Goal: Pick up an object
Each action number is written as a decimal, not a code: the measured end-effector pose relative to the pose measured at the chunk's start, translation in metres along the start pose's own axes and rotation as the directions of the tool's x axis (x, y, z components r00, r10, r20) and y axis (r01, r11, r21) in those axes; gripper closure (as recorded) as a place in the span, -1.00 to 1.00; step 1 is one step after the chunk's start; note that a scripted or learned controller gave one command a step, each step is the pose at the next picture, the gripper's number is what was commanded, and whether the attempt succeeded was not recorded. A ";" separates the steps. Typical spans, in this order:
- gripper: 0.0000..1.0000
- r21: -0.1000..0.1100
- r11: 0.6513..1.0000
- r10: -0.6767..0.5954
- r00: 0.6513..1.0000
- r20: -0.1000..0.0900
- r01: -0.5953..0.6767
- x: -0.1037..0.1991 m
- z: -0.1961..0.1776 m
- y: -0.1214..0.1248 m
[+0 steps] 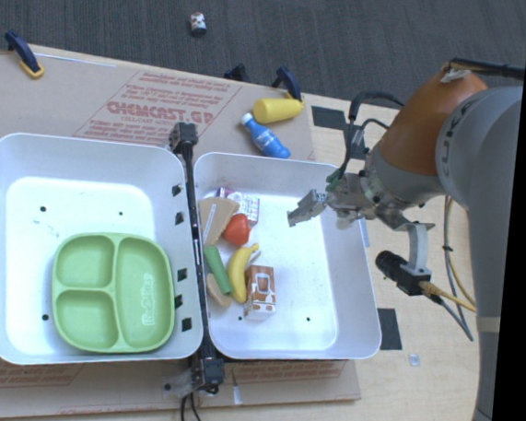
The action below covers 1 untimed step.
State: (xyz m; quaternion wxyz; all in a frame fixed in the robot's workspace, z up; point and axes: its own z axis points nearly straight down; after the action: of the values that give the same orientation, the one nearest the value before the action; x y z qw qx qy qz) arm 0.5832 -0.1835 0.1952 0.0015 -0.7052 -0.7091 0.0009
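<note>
While hand hovers, banana, tomato, carton crowd left.

Even bright light, soft shadows, slightly grainy

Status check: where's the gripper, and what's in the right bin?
Gripper over upper right bin, nothing between its fingers. Banana, tomato, small carton clustered by left wall. Nothing in the way.
</note>
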 end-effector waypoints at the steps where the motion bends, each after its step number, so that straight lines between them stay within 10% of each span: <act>1: -1.00 0.003 1.000 -0.001 1.000 0.000 0.001 -0.027 0.093 -0.046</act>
State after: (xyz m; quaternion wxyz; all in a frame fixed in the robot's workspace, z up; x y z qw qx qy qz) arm 0.5375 -0.2111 0.1020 0.0022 -0.7048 -0.7094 0.0019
